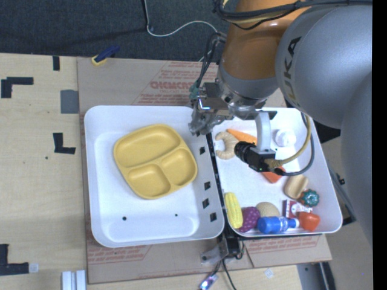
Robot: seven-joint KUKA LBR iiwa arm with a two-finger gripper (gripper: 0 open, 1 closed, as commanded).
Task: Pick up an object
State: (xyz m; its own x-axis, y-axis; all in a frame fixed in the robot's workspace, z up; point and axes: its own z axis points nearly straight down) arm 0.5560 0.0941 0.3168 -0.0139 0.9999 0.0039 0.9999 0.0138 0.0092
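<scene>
Toy food (266, 213) lies in right bin (320, 156); hand (199, 122) over bins' shared edge, opening and grasp unclear.

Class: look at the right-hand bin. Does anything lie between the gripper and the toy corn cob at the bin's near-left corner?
Nothing visible blocks it. The gripper hangs at the divider's far end; the corn cob lies along the right bin's left wall, grapes touching its right side.
</scene>
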